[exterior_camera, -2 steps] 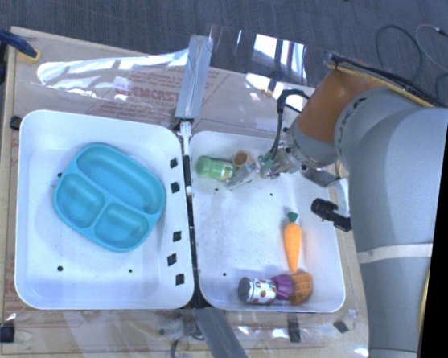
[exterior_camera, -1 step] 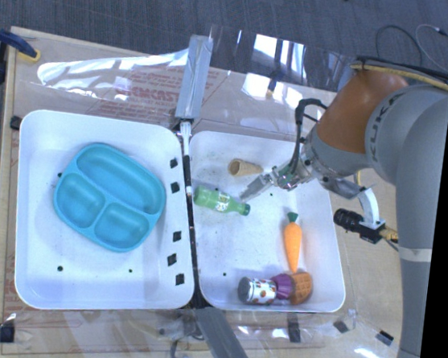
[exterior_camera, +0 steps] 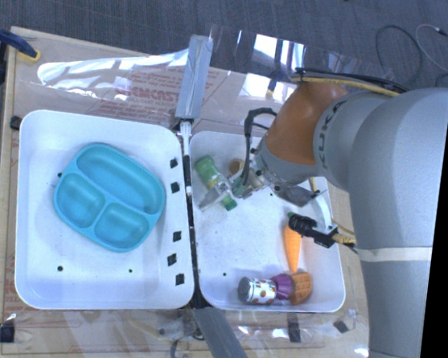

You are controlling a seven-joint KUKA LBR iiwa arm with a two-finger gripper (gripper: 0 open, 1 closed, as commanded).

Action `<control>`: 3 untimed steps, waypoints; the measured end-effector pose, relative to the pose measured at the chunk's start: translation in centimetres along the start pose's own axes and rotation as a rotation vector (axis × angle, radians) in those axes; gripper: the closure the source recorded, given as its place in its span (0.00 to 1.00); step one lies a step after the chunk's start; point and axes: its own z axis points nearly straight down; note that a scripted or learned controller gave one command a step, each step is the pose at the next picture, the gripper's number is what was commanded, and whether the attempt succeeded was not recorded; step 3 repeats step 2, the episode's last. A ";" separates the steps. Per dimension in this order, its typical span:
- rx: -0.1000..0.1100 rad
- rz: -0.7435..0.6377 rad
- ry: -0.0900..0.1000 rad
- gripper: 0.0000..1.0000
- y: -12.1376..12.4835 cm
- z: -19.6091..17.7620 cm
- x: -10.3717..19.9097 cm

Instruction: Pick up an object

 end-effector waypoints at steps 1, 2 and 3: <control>0.005 -0.004 0.004 1.00 0.0 -0.7 0.0; -0.002 0.241 -0.003 1.00 2.4 -14.3 1.4; -0.002 0.241 -0.003 1.00 2.4 -14.3 1.4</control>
